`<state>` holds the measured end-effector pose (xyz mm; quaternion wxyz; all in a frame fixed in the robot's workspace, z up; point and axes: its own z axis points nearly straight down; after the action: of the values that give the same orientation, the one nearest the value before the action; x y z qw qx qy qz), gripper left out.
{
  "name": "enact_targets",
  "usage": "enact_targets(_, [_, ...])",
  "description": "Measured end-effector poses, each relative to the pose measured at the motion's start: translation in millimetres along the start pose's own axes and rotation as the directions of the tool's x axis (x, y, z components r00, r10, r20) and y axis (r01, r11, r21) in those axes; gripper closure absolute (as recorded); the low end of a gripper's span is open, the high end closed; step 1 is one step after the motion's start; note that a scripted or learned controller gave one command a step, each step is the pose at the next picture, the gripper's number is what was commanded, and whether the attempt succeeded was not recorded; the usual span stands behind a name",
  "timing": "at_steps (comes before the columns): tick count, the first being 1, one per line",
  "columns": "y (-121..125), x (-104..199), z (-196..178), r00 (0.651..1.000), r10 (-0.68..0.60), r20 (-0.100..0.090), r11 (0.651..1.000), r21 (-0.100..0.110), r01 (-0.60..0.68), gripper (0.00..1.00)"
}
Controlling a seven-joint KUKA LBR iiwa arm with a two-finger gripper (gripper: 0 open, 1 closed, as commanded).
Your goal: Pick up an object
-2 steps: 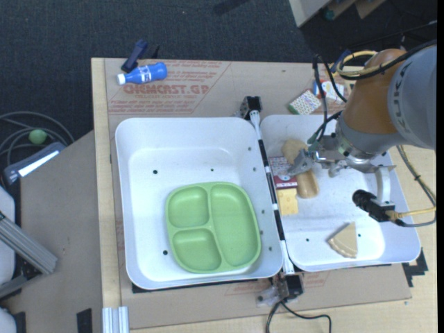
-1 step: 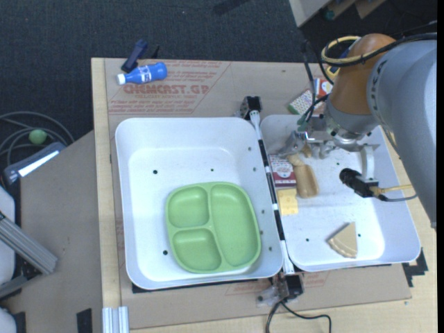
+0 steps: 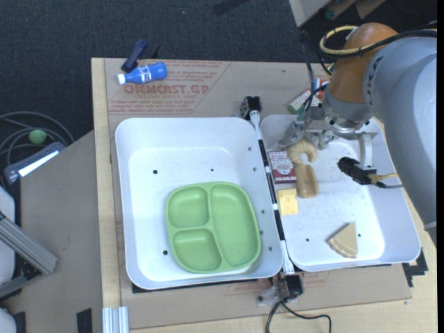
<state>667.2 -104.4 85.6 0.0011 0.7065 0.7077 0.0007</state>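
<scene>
Hovering over the upper-left part of the right bin (image 3: 371, 210), centre-right of the frame, my gripper (image 3: 309, 134) stands directly above a curved tan piece (image 3: 302, 151), the nearest candidate for the pick. Whether the gripper is released or clenched I cannot tell from this slant, and nothing shows as held.

Just below the tan piece lies a brown roll (image 3: 306, 184), close to touching it. A red-and-white box (image 3: 281, 166) and a yellow block (image 3: 287, 203) sit along the bin's left wall, and a tan wedge (image 3: 344, 240) lies well apart at lower right. The left bin (image 3: 159, 155) holds a green plate (image 3: 211, 226). A blue bottle (image 3: 142, 73) lies on the worktop (image 3: 208, 89) at upper left.

My judgement is that the tan piece is toy food: light, probably smooth plastic or foam, rounded and so apt to slip or roll. I would take it across the narrow middle of its curve, not by the tapered ends. The roll so close below leaves little clearance on that side, so closing crosswise looks safer.
</scene>
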Motion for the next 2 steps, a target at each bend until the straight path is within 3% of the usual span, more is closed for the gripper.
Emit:
enact_targets(1, [1.8, -0.1, -12.5, 1.0, -0.001, 0.003, 1.0, -0.006, 0.001, 1.0])
enact_targets(2, [-36.8, 72.6, -100.2, 1.0, 0.0, -0.002, 1.0, 0.001, 0.0, 1.0])
